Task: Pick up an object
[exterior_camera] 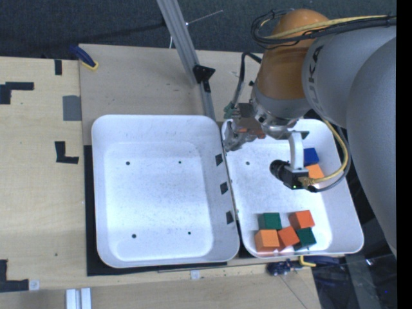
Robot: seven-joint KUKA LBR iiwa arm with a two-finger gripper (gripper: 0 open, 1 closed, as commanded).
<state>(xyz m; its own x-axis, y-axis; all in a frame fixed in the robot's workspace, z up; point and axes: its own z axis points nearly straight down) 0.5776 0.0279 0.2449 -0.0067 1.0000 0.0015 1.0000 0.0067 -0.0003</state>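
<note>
My gripper (239,132) hangs over the far left corner of the right bin (257,179), close to the wall shared with the left bin. Its tip is small and dark against the white floor. Several blocks lie in the right bin. A blue block (310,155) and an orange block (315,171) sit by the right wall, partly behind the arm's cable. At the near edge there is a cluster: a green block (270,221), an orange block (301,219), another orange block (266,239) and a dark green block (306,237). All blocks lie apart from the gripper.
The left bin (154,185) stands beside the right one. A slanted metal pole (187,44) crosses above the bins' far edge. The grey arm with its orange band (290,50) covers the right bin's far right. A black cable fitting (283,171) hangs mid-bin.
</note>
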